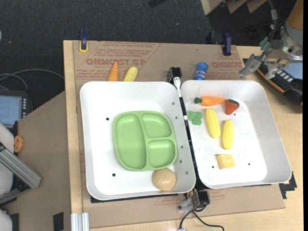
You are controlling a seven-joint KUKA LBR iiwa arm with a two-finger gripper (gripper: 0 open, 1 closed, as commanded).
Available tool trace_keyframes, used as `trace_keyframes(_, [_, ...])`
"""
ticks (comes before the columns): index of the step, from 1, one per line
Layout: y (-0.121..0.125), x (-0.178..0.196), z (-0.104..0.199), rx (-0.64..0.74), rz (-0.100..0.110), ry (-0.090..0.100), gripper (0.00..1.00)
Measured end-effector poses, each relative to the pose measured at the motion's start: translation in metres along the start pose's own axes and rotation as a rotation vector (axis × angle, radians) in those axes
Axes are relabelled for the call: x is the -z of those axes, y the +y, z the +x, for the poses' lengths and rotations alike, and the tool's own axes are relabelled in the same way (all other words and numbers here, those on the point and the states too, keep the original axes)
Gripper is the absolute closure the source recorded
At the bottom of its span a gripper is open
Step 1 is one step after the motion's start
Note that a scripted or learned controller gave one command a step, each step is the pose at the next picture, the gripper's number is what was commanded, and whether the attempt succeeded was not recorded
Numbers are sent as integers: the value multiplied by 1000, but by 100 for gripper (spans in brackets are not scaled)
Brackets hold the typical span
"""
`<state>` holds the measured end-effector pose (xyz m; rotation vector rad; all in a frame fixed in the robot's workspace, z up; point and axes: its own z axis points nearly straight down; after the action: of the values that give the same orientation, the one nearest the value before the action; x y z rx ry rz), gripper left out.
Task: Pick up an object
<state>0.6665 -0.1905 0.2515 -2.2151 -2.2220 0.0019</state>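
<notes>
The right bin (pixel 269 129) holds an orange carrot (pixel 211 100), a red strawberry-like piece (pixel 231 106), a green leafy piece (pixel 194 117), two yellow corn cobs (pixel 212 122) (pixel 227 134) and a tan block (pixel 225 161). In the left bin (pixel 94 129) lie a green divided plate (pixel 144 139) and a tan round ball (pixel 164 179). My gripper (pixel 250 65) hangs at the upper right, outside and above the right bin's far corner, well away from all the objects. Nothing shows in it.
Behind the bins on the brown board lie an orange carrot (pixel 113 72), a yellow piece (pixel 130 74), a black item (pixel 174 73) and a blue bottle (pixel 200 70). Blue clamps (pixel 84 38) (pixel 226 42) hold the board's far edge.
</notes>
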Motion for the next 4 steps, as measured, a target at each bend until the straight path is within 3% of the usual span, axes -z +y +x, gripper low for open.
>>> trace_keyframes(1, [1,6,62,3,-2,0,0])
trace_keyframes(2, [-1,6,-26,-9,-7,-8,0])
trace_keyframes(4, [0,-99,72,1,3,1,0])
